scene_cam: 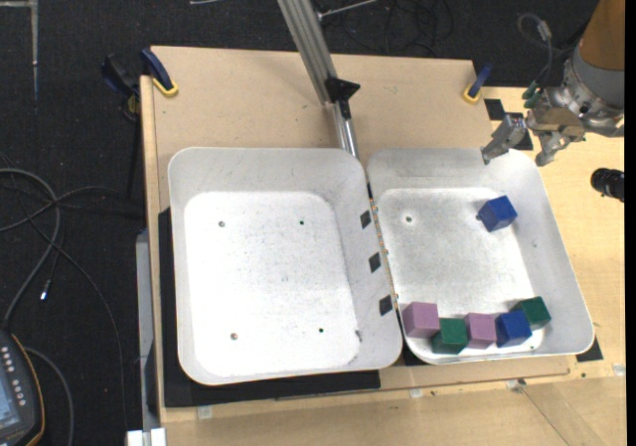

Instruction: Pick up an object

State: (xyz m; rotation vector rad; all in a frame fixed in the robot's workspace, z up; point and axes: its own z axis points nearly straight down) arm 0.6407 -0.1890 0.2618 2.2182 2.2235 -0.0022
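My gripper hangs over the far right corner of the right bin, its two fingers spread apart with nothing between them. A lone blue cube lies in the right bin below and slightly left of the gripper. Along the bin's near edge sits a row of cubes: a purple cube, a green cube, a second purple cube, a second blue cube and a second green cube.
The left bin adjoins the right one. A metal pole slants from the top down to the seam between the bins. Clamps sit at the bench's far corners.
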